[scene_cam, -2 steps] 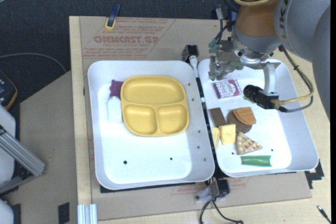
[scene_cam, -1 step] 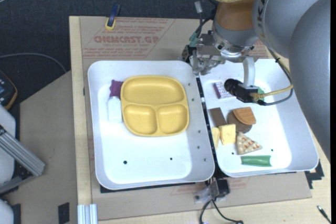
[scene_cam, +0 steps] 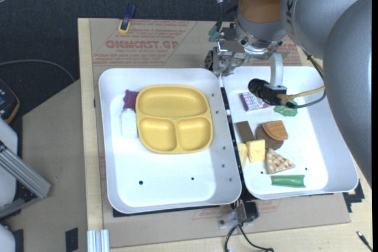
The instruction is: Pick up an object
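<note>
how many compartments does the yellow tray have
3. On the yellow tray in the left bin: one wide compartment across the far side, two smaller ones side by side on the near side.

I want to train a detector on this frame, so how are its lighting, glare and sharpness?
Camera view: even, soft light; the white bins run bright but keep their edges; only faint shadow beside the yellow tray; the food pieces are sharp, while the big grey arm near the lens looks soft.

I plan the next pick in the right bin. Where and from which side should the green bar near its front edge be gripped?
Grip the green bar at its middle, coming straight down from above. It lies flat and long, left to right, with bare floor in front. The pizza-slice toy sits close behind, so the pincer's fingers have little room there.
</note>
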`<control>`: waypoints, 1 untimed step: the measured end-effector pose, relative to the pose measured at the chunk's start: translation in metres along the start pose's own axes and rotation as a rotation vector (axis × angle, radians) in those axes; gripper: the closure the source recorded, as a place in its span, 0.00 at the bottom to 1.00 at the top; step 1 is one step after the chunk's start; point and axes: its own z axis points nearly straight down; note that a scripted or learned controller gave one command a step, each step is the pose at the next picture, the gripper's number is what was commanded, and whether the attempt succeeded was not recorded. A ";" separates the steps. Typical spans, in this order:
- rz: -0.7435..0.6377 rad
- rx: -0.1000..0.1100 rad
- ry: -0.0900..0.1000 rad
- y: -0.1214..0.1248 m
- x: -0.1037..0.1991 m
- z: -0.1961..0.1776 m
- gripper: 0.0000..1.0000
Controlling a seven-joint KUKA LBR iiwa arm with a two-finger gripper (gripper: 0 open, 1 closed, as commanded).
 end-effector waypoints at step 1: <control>0.003 0.009 -0.001 -0.006 -0.003 0.022 1.00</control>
